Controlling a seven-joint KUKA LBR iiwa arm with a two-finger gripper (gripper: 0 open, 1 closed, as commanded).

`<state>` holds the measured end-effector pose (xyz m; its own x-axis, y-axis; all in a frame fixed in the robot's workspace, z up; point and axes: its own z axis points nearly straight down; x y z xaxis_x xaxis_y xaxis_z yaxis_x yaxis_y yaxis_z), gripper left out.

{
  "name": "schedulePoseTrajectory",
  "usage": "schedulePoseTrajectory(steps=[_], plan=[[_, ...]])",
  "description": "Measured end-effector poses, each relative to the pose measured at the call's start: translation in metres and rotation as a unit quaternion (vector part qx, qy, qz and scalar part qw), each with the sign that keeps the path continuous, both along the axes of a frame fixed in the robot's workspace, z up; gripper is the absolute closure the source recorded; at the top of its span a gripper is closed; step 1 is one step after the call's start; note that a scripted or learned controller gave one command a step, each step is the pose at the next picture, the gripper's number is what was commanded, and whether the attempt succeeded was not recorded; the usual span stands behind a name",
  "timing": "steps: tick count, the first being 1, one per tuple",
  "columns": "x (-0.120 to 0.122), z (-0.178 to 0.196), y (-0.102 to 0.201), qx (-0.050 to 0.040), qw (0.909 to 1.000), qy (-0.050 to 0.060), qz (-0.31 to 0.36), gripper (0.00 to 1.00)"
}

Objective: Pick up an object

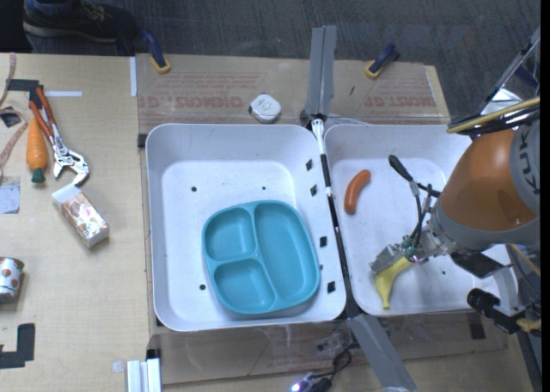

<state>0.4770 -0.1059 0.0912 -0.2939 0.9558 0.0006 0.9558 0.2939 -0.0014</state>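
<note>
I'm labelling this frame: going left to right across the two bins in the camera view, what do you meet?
Blue tray in the left bin → sausage → banana → gripper, the last three in the right bin.

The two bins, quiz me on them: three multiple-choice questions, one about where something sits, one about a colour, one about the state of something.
1. Where does the divided plate lie?
A. in the left bin
B. in the right bin
C. on the bench outside the bins

2. What colour is the sausage in the right bin?
A. green
B. orange-red
C. white

3. How is the banana placed?
A. lifted clear above the bin
B. resting on the divided plate
C. lying on the right bin's floor under the gripper

Answers: 1 A, the teal plate rests on the left bin's floor. 2 B, its skin is orange-red against the white bin. 3 C, the banana lies flat on the floor, with the gripper at its upper end.
</note>
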Motion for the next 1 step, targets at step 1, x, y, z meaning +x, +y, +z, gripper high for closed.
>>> schedulePoseTrajectory(steps=[1], plan=[[0.0009,0.0092,-0.0010,-0.0003,1.0000,-0.001,-0.002,1.00]])
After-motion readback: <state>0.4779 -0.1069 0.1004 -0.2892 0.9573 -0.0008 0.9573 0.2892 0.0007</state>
